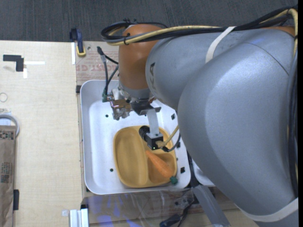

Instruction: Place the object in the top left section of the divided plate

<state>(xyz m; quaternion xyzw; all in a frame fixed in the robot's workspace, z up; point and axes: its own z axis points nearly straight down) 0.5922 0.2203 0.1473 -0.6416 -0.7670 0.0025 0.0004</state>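
A yellow divided plate [129, 161] lies in the white bin [91, 141], toward its near right side. An orange carrot [161, 164] with a green end [173, 179] rests in the plate's right-hand part, toward the near side. My gripper [118, 109] hangs just beyond the plate's far left rim, over the bin floor and apart from the carrot. Nothing shows between its tips. The big grey arm hides the bin's right side and the other bin.
Left of the bin is pale wooden bench top [38, 126] with a black L-shaped mark [14, 60] and a brown packet [6, 164] at the left edge. A blue clip [74, 34] sits at the bench's far edge.
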